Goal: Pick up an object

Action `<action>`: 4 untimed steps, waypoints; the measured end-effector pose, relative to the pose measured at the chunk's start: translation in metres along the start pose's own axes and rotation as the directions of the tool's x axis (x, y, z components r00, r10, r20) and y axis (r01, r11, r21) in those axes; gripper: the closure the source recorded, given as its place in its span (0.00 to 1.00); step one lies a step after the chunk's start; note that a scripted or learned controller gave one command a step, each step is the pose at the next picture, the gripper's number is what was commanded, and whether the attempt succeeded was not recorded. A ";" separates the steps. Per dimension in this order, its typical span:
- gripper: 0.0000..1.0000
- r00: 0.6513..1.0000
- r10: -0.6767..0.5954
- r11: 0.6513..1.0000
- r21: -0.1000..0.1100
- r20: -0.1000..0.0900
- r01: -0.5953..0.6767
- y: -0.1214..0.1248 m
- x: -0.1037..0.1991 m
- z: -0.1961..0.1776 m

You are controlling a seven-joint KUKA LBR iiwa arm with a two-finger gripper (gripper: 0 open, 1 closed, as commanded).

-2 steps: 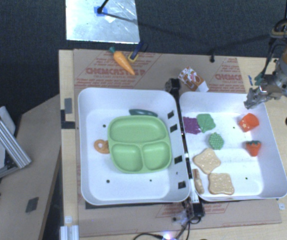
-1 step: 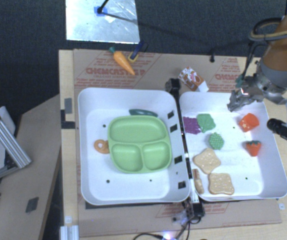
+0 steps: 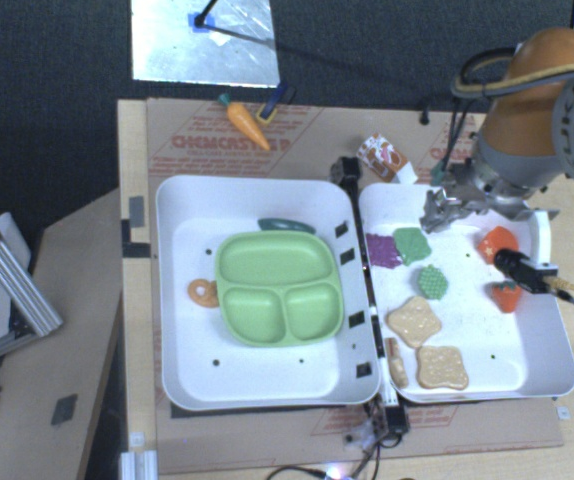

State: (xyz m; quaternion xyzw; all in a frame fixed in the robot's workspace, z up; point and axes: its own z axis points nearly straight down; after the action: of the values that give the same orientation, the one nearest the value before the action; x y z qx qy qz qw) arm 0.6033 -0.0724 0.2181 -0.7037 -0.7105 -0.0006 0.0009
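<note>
The tool (image 3: 442,211) hangs over the upper edge of the right bin (image 3: 557,353), just up and right of a green toy piece (image 3: 411,243); whether it is apart or together I cannot tell. That green piece touches a purple piece (image 3: 383,250) lying against the bin's left wall. Below them sit a green dotted round (image 3: 432,283), a pale toast slice (image 3: 414,320) and a second toast slice (image 3: 441,366), with a thin tan stick (image 3: 397,361) hugging the left wall. Bare floor lies toward the bin's lower right. Two orange-red toys (image 3: 499,243) near the right wall are partly covered and hard to name. In the left bin (image 3: 182,363), a green divided plate (image 3: 277,288) takes the middle; a dark teal thing (image 3: 287,225) is mostly hidden behind its upper rim
</note>
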 end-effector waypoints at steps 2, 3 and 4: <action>1.00 1.000 0.004 1.000 0.000 0.002 -0.004 -0.011 0.029 0.000; 1.00 1.000 0.003 1.000 -0.003 0.002 -0.003 0.004 0.033 0.001; 1.00 1.000 0.009 1.000 0.000 0.002 -0.009 -0.005 0.028 0.003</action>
State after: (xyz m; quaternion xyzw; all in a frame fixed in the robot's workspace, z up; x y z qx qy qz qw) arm 0.5983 -0.0442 0.2151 -0.7068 -0.7074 0.0001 -0.0001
